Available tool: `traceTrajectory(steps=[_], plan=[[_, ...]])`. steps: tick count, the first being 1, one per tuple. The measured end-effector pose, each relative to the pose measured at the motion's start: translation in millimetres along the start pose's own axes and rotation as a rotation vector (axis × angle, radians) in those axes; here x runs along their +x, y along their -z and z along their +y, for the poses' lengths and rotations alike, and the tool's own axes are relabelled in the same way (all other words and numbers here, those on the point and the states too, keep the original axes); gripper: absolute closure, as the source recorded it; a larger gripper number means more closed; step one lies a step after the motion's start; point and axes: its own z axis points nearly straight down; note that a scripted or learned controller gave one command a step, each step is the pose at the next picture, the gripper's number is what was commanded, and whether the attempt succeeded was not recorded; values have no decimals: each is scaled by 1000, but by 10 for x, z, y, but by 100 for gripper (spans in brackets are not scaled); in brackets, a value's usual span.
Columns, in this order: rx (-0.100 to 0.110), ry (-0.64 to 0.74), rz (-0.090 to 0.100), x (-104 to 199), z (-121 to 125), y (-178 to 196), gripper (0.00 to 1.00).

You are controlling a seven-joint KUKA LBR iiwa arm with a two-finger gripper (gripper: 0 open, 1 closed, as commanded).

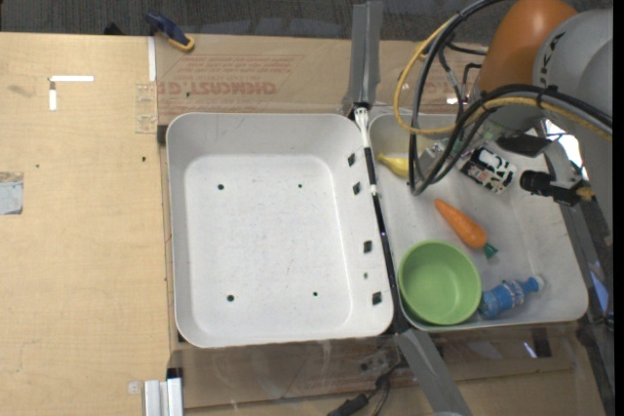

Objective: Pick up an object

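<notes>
From my screen I see the arm (546, 34) reaching in from the right over the far part of the right bin (575, 292), its gripper (487, 169) hanging low above the bin floor amid cables, and I cannot tell how it is set. In that bin a yellow banana (394, 165) lies at the far left corner, an orange carrot (462, 223) sits mid-bin, a green bowl (441, 283) rests at the near left and a blue bottle (507, 296) lies just right of the bowl. The left bin (263, 136) sits beside it on the counter (68, 209).
</notes>
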Motion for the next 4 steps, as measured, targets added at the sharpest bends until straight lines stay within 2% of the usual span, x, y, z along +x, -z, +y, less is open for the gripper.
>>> traceTrajectory(steps=[1, 2, 3, 4], plan=[[0, 183, 1, 470, -661, -2, 0], [2, -303, 0, 209, 75, -3, 0], [1, -300, -4, 204, 81, 101, 100], [-1, 34, -2, -346, -507, 829, 100]])
